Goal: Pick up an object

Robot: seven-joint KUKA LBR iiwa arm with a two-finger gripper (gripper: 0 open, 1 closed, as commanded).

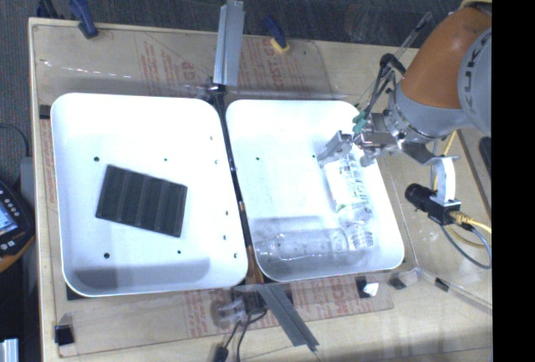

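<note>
bottles: two clear plastic bottles are lying in the right bin [251, 122], one upright-labelled bottle [349, 189] along its right side, another bottle [303, 243] across the near edge, their ends touching.
gripper: the gripper [341, 145] is hovering over the labelled bottle's top end; open or closed, cannot tell.
left bin [75, 114]: is holding a dark ribbed panel [141, 200].
worktop [125, 47]: is carrying both bins.
hard to see: bottle outlines are blurring into the white.

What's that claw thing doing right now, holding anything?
Gripper: over the right bin, just above a clear plastic bottle; open or closed cannot be told.
</note>
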